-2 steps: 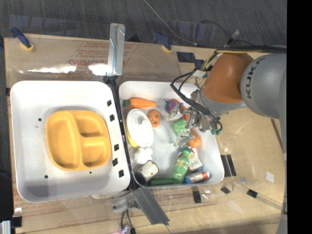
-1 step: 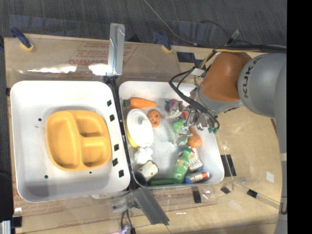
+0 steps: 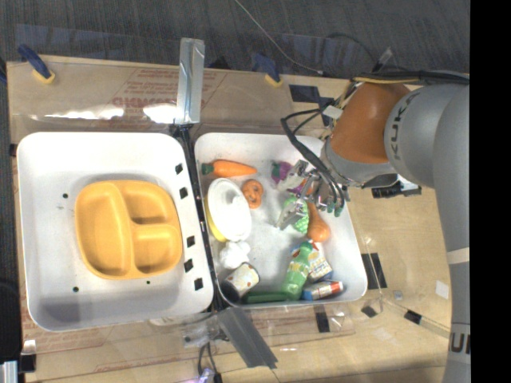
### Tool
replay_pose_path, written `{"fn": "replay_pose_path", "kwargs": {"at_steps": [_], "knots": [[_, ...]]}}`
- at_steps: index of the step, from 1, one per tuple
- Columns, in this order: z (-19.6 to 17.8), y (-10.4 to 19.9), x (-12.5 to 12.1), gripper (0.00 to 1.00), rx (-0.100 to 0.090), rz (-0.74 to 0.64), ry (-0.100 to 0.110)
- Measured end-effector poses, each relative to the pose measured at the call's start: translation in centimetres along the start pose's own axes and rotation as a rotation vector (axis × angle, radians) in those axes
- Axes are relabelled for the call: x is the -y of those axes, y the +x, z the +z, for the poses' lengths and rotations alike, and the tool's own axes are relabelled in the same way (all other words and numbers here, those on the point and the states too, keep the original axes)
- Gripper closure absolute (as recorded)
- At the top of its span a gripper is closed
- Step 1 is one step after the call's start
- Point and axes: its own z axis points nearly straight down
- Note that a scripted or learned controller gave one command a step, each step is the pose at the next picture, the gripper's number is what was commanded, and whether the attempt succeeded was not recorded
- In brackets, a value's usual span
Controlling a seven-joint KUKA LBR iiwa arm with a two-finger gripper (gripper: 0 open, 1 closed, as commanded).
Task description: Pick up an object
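Pincer [image 3: 302, 206] tips lost in clutter; arm [image 3: 431, 134] cut off at rt edge

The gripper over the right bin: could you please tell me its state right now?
Gripper: low in the right bin among the toys; open or shut cannot be told.

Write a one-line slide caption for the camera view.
KUKA arm's gripper lowered into the cluttered right bin near a carrot, while the yellow divided tray sits in the left bin.
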Motion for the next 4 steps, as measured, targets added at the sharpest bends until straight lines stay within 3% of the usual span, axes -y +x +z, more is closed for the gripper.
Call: {"fn": "replay_pose_path", "kwargs": {"at_steps": [1, 2, 3, 4], "knots": [[-1.2, -0.2, -0.2, 1.0, 0.008, -0.008, 0.0], [-13.9, -2.7, -4.7, 1.0, 0.004, 0.131, -0.001], [-13.4, -2.5, -4.6, 0.0, -0.006, 0.132, 0.001], [0.3, -0.1, -3.9, 0.0, -0.012, 0.053, 0.001]]}}
